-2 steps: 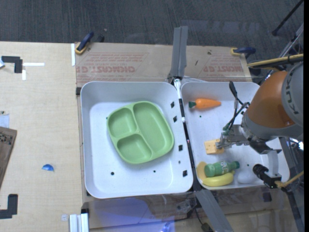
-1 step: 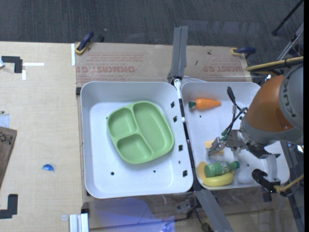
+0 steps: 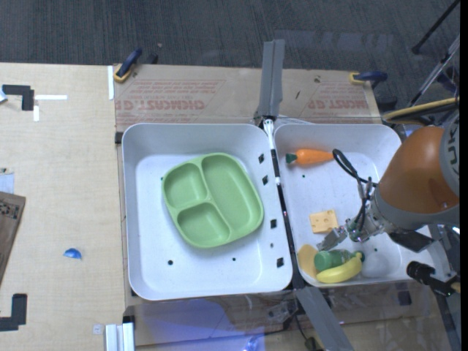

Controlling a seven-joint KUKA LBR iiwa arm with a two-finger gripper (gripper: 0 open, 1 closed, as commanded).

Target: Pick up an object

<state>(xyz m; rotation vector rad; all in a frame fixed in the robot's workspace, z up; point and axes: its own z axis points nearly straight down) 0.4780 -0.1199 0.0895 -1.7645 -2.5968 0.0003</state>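
Landmark: right bin.
Gripper: low inside it, near the front; can't tell its state.
Banana: front edge, just below gripper.
Cheese: beside gripper.
Carrot: back.

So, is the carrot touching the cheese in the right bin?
Apart. The camera view shows the carrot near the right bin's far wall and the cheese lower down, with bare white floor plainly between them.
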